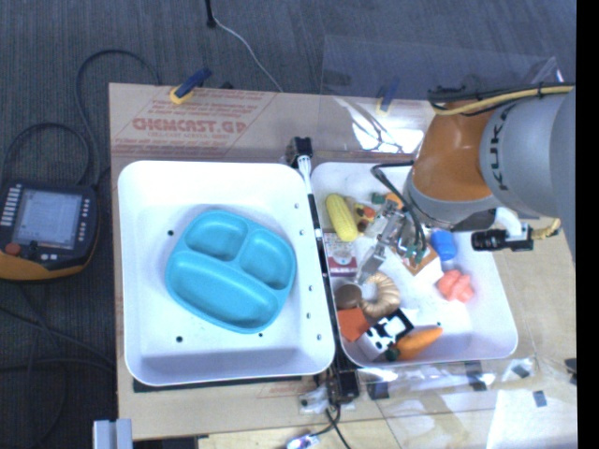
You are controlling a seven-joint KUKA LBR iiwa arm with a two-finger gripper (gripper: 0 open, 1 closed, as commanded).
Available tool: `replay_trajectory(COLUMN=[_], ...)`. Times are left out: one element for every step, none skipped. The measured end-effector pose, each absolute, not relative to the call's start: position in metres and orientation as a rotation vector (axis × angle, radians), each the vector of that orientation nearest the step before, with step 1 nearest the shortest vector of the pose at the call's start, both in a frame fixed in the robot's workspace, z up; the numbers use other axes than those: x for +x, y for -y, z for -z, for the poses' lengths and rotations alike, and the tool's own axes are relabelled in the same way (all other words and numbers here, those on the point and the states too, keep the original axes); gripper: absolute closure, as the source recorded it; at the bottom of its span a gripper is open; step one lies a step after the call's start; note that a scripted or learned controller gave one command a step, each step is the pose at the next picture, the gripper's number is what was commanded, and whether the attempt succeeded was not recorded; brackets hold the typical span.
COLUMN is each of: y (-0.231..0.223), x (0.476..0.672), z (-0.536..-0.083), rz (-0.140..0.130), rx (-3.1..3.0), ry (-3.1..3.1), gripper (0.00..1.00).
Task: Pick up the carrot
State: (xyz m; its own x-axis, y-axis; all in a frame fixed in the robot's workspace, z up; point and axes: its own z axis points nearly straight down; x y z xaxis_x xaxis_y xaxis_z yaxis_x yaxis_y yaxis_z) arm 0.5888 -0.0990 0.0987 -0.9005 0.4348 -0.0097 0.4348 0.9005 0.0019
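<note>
Here, arm (487,157) bent over right bin (501,330), jaws' state unclear, carrot (418,341) apart.

I see glossy white plastic bins (140,251), a smooth blue plastic tray (231,269), and a matt brown cardboard sheet (187,124).

Cut off at the right edge: grey KUKA arm with orange band (487,157). Half buried under a black-and-white checkered block (387,330): green end of the orange carrot (417,340). Too small and cluttered to read: metal two-finger gripper (378,256) over the right white bin (496,316). Partly covered by the arm: small blue object (443,246). Unreadable: screen of the grey handheld pendant (42,218).
</note>
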Motion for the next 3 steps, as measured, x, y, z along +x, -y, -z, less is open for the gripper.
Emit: replay_trajectory(y=[0.169,0.151,0.153], x=[0.589,0.584,0.659], z=[-0.316,-0.154,-0.107], rz=[0.004,-0.002,0.000], rx=[0.731,0.430,0.151], ry=[-3.040,-3.124,-3.146], gripper=[0.00,0.00,0.00])
